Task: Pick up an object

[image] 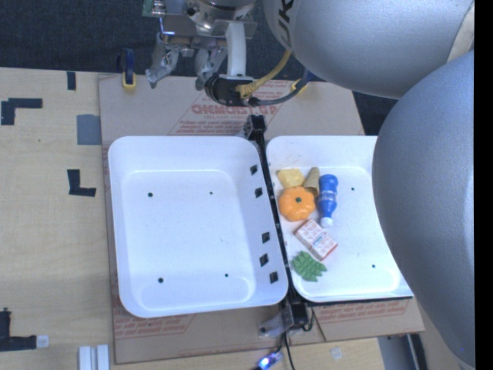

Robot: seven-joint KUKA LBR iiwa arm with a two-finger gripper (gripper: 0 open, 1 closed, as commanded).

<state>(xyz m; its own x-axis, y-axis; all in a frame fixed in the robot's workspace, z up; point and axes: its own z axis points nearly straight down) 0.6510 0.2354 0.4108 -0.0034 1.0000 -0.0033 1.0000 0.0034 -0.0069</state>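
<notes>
End effector (179, 72) hangs beyond left bin (123, 206), fingers spread, grasping nothing. Targets cluster in right bin (362, 276) by divider: orange (297, 203), blue bottle (328, 197), carton (316, 240). Best bet: centre over orange, descend straight, avoid bottle beside it.

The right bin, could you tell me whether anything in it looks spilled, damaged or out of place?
Nothing stands out. The orange, bottle, carton and green leaf lie bunched along the right bin's left side, all intact.
</notes>
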